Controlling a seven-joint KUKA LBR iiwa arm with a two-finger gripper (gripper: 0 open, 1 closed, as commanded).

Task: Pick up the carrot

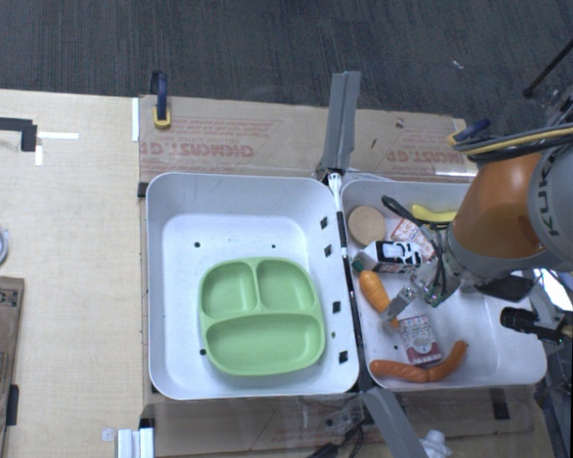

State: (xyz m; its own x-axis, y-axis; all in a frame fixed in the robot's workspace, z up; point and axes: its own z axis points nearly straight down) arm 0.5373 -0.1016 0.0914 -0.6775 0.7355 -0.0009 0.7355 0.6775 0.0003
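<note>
Presently:
Carrot [373, 290]: lodged against right bin's [507, 372] left wall — awkward for grasping.
Gripper [403, 304]: lowered just beside it — finger state cannot be told.

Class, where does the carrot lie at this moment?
The carrot lies in the right bin, near its left wall, just left of the gripper and above the sausage.

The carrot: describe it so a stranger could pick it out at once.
Look in the right bin, along its left wall beside the divider. The carrot is a short orange cone with a green stub on top, just left of the gripper. The sausage below is longer, curved and redder.
</note>
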